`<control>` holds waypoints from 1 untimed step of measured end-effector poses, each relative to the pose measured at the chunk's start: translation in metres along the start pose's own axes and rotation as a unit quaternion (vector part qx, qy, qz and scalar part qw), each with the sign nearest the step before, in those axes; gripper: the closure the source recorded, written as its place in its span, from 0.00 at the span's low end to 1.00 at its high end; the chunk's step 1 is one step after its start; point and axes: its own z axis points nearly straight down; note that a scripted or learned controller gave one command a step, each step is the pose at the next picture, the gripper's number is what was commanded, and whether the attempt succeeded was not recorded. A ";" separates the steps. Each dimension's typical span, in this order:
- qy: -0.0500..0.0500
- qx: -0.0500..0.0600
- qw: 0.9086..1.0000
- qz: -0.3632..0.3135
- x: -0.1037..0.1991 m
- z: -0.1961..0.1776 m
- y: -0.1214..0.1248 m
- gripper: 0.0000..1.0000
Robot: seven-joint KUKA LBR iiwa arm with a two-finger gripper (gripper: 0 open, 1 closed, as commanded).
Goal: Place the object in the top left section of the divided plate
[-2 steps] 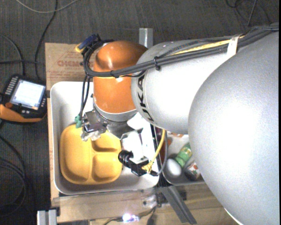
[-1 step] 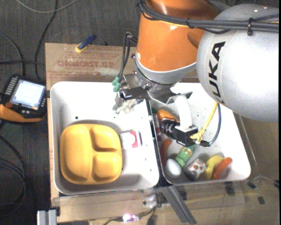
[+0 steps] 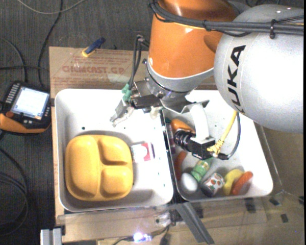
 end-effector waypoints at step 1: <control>0.000 0.001 1.000 0.012 -0.040 0.034 -0.010 0.00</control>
